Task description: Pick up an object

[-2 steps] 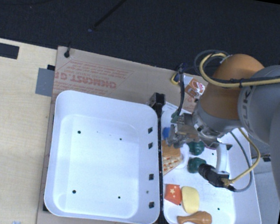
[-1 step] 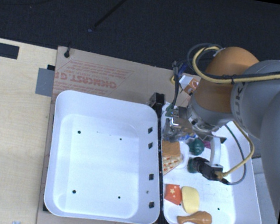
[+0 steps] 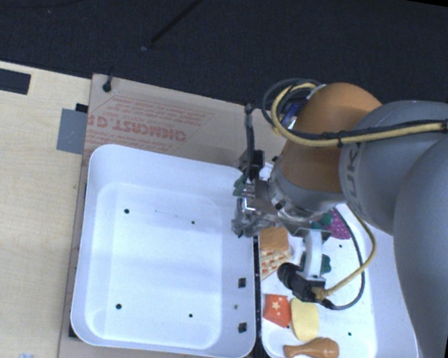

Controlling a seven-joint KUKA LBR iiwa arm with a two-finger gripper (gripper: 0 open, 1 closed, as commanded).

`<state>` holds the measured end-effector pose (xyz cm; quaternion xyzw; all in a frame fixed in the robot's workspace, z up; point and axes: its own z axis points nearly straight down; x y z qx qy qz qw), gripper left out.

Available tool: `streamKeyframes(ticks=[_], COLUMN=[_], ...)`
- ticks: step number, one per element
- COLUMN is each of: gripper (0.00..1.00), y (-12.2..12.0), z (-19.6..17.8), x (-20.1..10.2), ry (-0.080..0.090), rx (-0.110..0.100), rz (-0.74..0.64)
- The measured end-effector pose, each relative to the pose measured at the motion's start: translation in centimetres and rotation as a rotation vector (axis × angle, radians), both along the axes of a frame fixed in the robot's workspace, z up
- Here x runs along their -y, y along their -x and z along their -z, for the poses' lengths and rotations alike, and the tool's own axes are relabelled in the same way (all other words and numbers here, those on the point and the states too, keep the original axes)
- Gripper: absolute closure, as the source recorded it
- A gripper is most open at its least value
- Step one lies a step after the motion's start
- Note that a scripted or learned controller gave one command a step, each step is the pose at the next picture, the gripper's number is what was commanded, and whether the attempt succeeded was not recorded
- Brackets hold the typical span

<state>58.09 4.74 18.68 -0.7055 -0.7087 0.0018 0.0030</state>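
The objects lie in the right bin (image 3: pixel 399 355), crowded toward its left wall. Nearest that wall's middle is a tan waffle-like piece (image 3: pixel 272 249), tilted, with the arm's wrist right above it. Below it, toward the bin's front edge, sits a red-orange block (image 3: pixel 276 309), touching a pale yellow piece (image 3: pixel 305 319) on its right. In front of those two, near the front edge, lies a brown drumstick-shaped toy (image 3: pixel 312 349), lengthwise along that edge. A purple thing (image 3: pixel 340 226) and a bit of green thing (image 3: pixel 326 264) peek out from under the arm farther back; their shapes are mostly hidden.

The gripper (image 3: pixel 245 212) hangs over the shared wall between the two bins, at its rear half, just left of the waffle piece. Its metal parts are dark and tangled with cable, so I cannot tell whether the claw is open or closed, and nothing can be seen between it. The orange band (image 3: pixel 326 136) and grey arm body (image 3: pixel 414 173) cover the right bin's back part, and a yellow-and-black cable (image 3: pixel 341 293) loops down over the bin's middle.

The left bin (image 3: pixel 97 194) shows its white floor with a few small dark holes. Both bins rest on a cardboard sheet (image 3: pixel 158 115) with red print, on a light wooden bench (image 3: pixel 3 212).
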Motion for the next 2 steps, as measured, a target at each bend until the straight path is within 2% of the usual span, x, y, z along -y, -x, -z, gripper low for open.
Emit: streamKeyframes(ticks=[1,2], gripper=[1.00,1.00], y=[-0.1,-3.2], z=[-1.0,-23.1], x=[0.3,0.0], ry=[0.001,0.001], rx=[-0.001,0.023], rz=[0.004,0.002])
